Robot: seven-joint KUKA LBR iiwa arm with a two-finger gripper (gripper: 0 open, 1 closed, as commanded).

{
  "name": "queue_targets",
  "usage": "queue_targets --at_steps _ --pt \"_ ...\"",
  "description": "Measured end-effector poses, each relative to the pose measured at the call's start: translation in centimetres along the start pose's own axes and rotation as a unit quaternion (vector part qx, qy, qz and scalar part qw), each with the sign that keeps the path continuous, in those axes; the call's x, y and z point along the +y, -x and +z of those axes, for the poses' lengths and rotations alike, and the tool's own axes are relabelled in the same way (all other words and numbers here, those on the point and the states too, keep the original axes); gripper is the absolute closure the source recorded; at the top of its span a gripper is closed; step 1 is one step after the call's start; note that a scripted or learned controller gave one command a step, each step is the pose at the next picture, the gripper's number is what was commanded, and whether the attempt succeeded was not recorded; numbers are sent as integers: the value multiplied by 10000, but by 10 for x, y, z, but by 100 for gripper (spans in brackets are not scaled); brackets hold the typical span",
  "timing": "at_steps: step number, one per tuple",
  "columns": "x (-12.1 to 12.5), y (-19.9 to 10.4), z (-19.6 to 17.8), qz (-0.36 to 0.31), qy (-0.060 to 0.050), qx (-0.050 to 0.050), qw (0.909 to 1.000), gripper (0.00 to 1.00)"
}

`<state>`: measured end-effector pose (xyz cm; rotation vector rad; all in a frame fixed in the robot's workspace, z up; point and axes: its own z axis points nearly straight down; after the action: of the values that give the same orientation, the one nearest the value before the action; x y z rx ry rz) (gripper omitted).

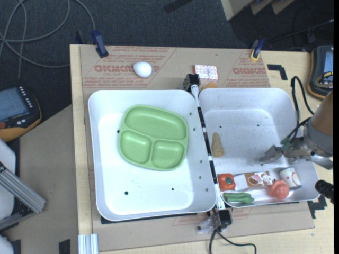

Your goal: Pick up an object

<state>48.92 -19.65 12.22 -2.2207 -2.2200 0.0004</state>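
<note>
Gripper (273,154), grasp state impossible to tell, hung in the right bin (249,102), with the red ball (279,190) just below it toward the bin's front edge.

The two bins (106,157) are looking like smooth white plastic, faintly glossy; the green divided plate (154,137) is showing a matt, moulded plastic face; the bench board (159,62), at twelve o'clock of the bins, is reading as matt brown cardboard with red print; the white egg (142,69) is appearing smooth; the gripper (276,153), at three o'clock, is looking like dull grey metal.
</note>
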Motion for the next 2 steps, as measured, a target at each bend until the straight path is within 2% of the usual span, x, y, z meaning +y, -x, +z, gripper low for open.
queue_targets --at_steps 1,2 --pt "47 20 38 -20 1 25 10000 0" --pt "-10 20 -6 2 0 -3 10000 0"
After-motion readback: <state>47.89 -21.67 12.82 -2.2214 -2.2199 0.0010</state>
